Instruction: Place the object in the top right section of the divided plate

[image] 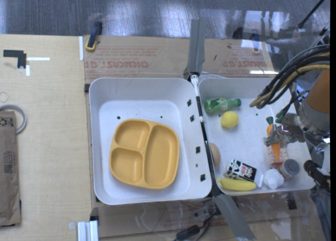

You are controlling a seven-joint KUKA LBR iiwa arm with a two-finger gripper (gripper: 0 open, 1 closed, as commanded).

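Where the right bin (pixel 247 85) meets its near edge lie a banana (pixel 237 184) and a small carton (pixel 242 170). The yellow divided plate (pixel 144 153) sits in the left bin (pixel 105 98). The gripper (pixel 276 139) hangs low by the right edge, over an orange bottle (pixel 274 153) it partly hides.

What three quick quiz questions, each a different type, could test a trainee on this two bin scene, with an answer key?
1. True or false: the yellow divided plate lies in the right bin.
2. Which thing sits closest to the lemon? A) green bottle B) banana C) milk carton
3. Fill in: the arm's pincer hovers over the ___ bin.

Key: 1 false, it lies in the left bin; 2 A; 3 right.
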